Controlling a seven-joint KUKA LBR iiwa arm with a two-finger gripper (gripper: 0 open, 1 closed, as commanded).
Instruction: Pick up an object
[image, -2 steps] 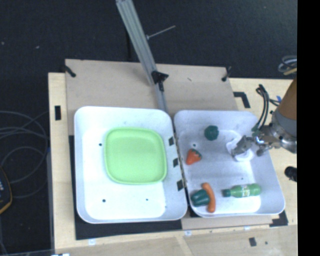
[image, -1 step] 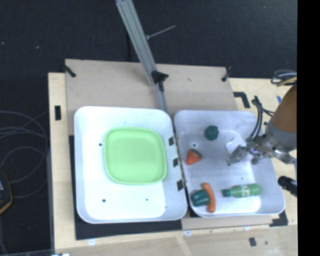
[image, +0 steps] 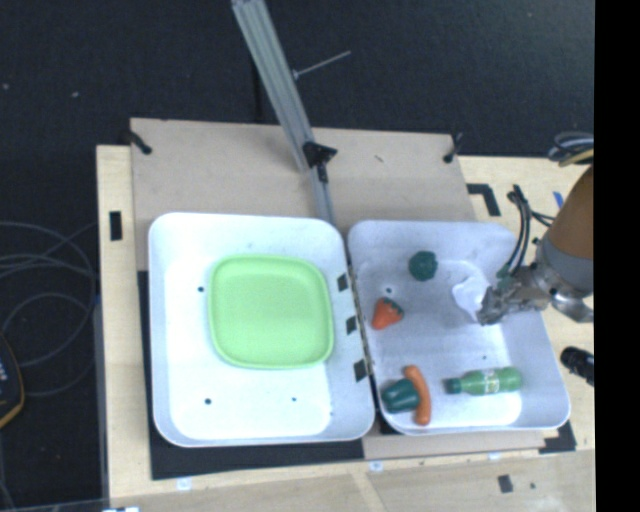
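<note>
The right bin (image: 520, 405) holds several small objects. A dark green ball (image: 423, 265) lies near its far side. An orange-red piece (image: 386, 314) sits at its left. An orange sausage-shaped piece (image: 419, 393) rests against a dark green cup (image: 398, 397) at the front left. A green bottle (image: 484, 381) lies on its side at the front right. A crumpled white object (image: 465, 294) lies just left of my gripper (image: 492, 309), which hangs low over the right part of this bin.
The left bin (image: 180, 400) carries a light green square plate (image: 271, 310). A grey metal pole (image: 283, 90) slants up from the back between the bins. Cables (image: 40, 270) lie on the floor at the left.
</note>
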